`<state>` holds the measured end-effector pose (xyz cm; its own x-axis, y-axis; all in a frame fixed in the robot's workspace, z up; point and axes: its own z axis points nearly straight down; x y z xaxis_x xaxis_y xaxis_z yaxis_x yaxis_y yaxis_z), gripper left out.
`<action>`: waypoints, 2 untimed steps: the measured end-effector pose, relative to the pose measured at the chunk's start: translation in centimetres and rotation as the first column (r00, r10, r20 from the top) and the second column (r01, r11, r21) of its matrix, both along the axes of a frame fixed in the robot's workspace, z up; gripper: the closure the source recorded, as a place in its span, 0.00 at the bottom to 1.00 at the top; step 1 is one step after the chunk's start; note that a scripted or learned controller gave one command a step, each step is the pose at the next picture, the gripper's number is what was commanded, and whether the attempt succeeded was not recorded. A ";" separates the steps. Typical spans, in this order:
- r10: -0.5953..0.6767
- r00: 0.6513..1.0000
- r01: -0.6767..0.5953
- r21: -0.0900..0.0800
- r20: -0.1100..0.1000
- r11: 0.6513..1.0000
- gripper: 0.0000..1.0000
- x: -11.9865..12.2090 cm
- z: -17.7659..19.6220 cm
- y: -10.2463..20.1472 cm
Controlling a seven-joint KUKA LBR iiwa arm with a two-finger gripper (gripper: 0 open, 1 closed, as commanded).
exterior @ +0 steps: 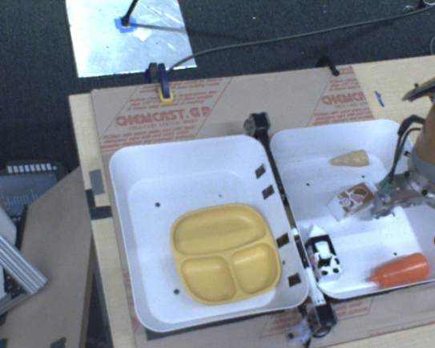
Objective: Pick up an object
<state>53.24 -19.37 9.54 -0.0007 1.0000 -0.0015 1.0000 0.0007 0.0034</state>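
1. Your target is the small carton, lying flat in the right bin near its middle.
2. It looks light and thin-walled, likely to crush or skid; you'd best pinch it across the short sides.
3. The gripper sits just right of the carton, at its edge.
4. You cannot tell whether the jaws are spread or pressed together.

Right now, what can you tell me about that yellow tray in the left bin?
The yellow tray looks like smooth moulded plastic, a rounded square with three compartments: one wide across the far side, two smaller on the near side. It lies flat and upright on the floor of the left bin, toward the near right part. All three compartments look bare, and nothing else touches it.
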 end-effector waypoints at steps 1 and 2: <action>0.003 1.000 -0.003 -0.001 0.004 1.000 1.00 0.2 6.4 0.4; 0.004 1.000 -0.004 -0.001 0.003 1.000 1.00 0.3 11.8 0.3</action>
